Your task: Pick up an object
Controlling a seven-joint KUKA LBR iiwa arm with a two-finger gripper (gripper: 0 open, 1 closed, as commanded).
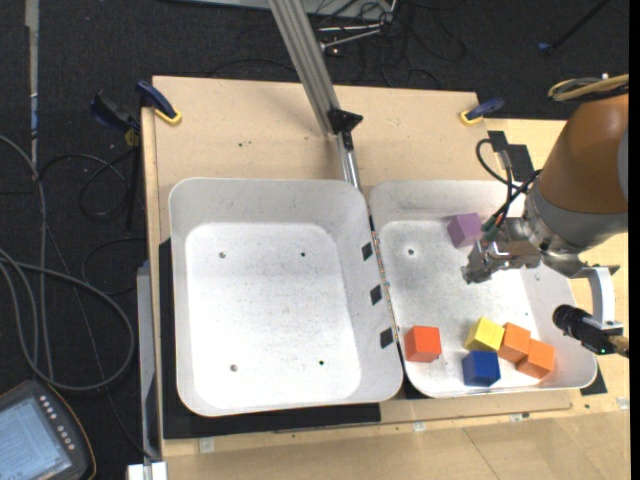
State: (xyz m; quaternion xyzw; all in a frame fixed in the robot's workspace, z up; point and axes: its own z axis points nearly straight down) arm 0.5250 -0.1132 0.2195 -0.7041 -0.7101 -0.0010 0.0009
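In the right bin (420,218) lie several small blocks: a purple one (463,229) near the back, an orange-red cube (424,342) at the front left, a yellow one (486,334), a blue one (481,368), and two orange ones (516,341) (537,358) at the front right. My gripper (482,267) hangs over the bin's middle, just right of and in front of the purple block. Nothing shows between its dark fingers.
The left bin (190,268) lies beside the right one, with a raised rim between them. A slanted metal pole (305,53) comes down at the back to the bins' joint. Clamps sit on the bench's back corners (160,103) (480,111).
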